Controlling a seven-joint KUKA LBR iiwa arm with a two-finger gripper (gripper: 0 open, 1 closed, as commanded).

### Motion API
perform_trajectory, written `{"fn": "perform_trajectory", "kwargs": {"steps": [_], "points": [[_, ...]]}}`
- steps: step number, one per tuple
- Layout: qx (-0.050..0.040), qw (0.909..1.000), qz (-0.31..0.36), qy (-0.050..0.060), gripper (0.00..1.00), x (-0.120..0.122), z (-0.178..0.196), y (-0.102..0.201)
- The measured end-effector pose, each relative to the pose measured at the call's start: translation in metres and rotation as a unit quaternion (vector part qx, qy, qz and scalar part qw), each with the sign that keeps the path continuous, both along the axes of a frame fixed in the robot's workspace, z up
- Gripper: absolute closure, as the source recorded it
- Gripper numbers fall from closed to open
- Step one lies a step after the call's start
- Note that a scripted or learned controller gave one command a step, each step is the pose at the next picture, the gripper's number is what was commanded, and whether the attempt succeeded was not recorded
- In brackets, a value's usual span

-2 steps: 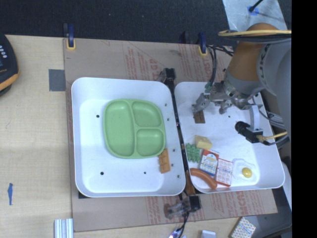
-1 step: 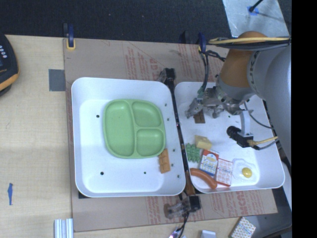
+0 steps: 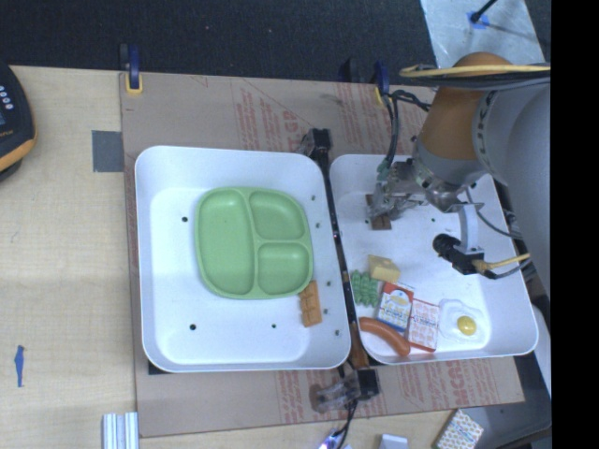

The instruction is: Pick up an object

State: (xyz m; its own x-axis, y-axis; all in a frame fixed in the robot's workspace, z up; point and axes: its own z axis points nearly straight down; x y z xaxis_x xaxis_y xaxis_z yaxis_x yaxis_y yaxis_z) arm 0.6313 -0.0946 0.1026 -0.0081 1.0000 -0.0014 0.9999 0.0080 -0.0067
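From above, we see the grey metal two-finger claw [image 3: 384,204] lowered into the right shallow white plastic bin [image 3: 501,340], its tips at a small brown block [image 3: 380,221]; how it is set we cannot tell. Toy foods cluster near the bin's front, a divided green plastic plate [image 3: 253,241] in the left bin [image 3: 164,251].

Gripper [image 3: 384,204]: low over the right bin [image 3: 505,340], upper left part, a small brown piece [image 3: 380,221] right under it. Below it: cheese wedge [image 3: 383,268], green item [image 3: 363,290], carton [image 3: 395,309], sausage [image 3: 385,337], fried egg [image 3: 465,325]. Far left: green divided plate [image 3: 253,242] in the left bin [image 3: 159,279].
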Motion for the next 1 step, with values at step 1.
{"fn": "perform_trajectory", "kwargs": {"steps": [1], "points": [[0.0009, 1.0, -0.001, 0.001, 1.0, 0.015, -0.0097, 0.0017]]}}
